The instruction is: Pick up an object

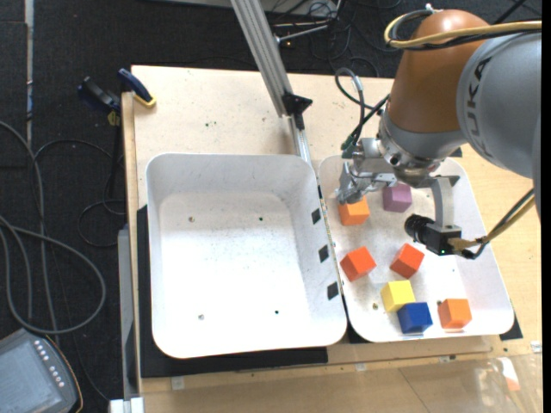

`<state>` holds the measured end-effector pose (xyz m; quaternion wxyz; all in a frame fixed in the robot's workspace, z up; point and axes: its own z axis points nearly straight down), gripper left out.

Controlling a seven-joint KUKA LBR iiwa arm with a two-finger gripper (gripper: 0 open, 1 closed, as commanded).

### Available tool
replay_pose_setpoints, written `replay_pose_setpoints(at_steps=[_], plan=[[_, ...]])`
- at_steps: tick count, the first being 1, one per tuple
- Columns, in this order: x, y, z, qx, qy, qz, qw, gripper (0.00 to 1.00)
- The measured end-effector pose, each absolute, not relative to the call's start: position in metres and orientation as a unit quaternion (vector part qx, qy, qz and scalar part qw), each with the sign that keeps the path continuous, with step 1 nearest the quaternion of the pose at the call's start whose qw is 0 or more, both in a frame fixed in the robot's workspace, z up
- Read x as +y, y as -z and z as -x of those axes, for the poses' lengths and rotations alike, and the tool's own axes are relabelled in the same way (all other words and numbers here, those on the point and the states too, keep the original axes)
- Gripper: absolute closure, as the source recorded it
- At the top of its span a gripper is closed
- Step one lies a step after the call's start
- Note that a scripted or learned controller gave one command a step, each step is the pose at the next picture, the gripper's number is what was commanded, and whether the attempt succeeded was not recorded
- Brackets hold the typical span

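Observation:
The right bin (pixel 491 282) holds several small blocks. An orange block (pixel 354 211) lies near the bin's back left, and my gripper (pixel 351 192) hangs directly over it, its fingers reaching down to the block's top. A purple block (pixel 397 198) sits just right of that. Further forward lie two more orange blocks (pixel 357 262) (pixel 408 259), then a yellow block (pixel 397 294), a blue block (pixel 414 317) and another orange block (pixel 454 312) along the front. The grey arm with its orange band (pixel 435 54) reaches in from the right and hides the bin's back right part.
The left bin (pixel 164 231) stands beside the right one, sharing a wall with black clips (pixel 325 252). A slanted metal rail (pixel 263 46) crosses the bench behind both bins. A blue and yellow clamp (pixel 133 89) lies at the bench's back left corner.

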<state>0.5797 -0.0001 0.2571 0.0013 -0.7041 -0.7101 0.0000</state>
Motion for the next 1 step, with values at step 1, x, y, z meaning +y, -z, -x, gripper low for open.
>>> replay_pose_setpoints(at_steps=[1], plan=[[0.0489,-0.2420,-0.5674,-0.710,-0.0004,0.704,0.001,1.00]])
